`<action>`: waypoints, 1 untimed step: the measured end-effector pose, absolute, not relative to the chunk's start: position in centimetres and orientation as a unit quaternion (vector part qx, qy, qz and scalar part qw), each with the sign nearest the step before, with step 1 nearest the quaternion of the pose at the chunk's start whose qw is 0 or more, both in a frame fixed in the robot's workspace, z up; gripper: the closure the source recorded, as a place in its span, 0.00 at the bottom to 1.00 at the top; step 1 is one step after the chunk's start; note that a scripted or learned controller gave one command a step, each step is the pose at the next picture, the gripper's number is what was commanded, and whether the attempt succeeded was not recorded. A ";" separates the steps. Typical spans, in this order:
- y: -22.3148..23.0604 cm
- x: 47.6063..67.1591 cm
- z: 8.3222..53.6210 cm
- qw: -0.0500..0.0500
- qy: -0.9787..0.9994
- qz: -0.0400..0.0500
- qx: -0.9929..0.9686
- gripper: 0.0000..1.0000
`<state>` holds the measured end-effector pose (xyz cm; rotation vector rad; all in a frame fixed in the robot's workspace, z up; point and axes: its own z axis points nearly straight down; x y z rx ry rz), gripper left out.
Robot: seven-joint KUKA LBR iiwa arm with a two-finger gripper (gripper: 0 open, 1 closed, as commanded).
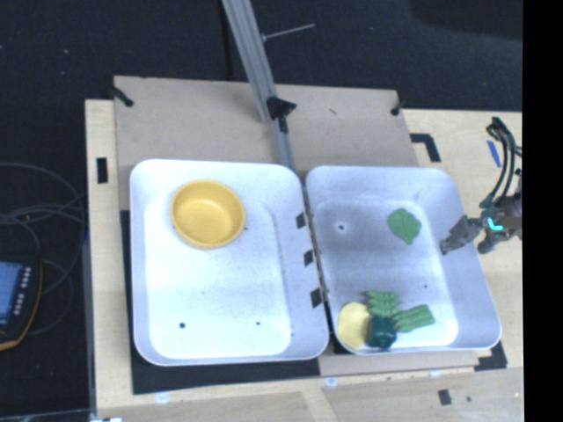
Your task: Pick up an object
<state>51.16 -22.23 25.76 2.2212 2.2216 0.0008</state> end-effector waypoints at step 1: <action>-22.2 51.2 25.8 0.000 0.707 0.000 0.707 0.00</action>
